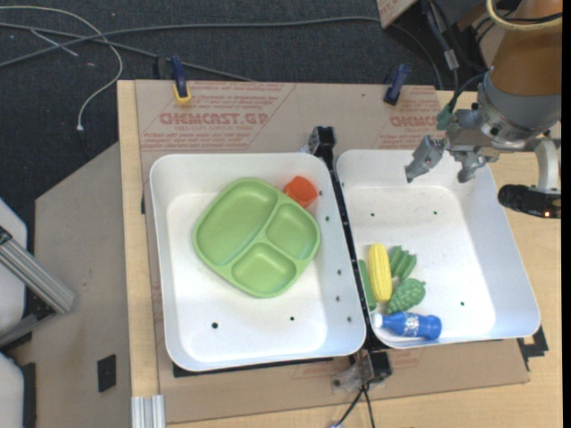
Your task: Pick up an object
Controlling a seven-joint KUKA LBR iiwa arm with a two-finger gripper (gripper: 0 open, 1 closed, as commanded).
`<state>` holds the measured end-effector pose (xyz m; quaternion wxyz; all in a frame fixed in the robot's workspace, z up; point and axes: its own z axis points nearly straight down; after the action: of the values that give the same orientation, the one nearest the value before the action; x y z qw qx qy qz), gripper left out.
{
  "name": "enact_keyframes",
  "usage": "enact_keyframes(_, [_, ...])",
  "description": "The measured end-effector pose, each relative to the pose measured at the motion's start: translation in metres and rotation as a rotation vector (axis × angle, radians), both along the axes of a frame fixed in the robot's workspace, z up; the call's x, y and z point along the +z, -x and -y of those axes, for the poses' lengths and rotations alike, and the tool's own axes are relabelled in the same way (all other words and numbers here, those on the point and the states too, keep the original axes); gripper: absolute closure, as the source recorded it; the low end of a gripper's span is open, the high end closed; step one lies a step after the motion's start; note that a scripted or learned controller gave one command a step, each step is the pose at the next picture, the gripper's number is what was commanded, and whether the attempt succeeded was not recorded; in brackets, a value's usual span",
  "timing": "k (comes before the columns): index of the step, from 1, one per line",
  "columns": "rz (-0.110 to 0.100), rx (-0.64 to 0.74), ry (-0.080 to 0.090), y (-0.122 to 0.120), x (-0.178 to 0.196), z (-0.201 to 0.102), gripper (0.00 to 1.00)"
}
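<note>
My gripper [445, 160] hangs over the far edge of the right bin [486, 239], open, with nothing between its two fingers. At the near left of that bin lies a cluster of toys: a yellow corn cob [380, 271], a green bean pod [402, 262], a dark green leafy piece [406, 293] and a blue bottle [413, 325]. The left bin [178, 283] holds a green divided plate [257, 235] with a small orange object [302, 189] at its far right corner.
The bins sit on a cardboard sheet [259, 110] held by blue clamps [181, 78] at the back. A black bracket [322, 139] stands between the bins at the far side. Most of the right bin's floor is bare white.
</note>
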<state>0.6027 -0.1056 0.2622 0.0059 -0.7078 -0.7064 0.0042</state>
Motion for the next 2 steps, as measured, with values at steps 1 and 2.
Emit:
enact_keyframes(1, [0.013, 0.002, 0.001, -0.002, 0.007, 0.0, 0.0])
enact_keyframes(2, [0.009, 0.001, 0.001, 0.005, -0.044, 0.007, 0.0])
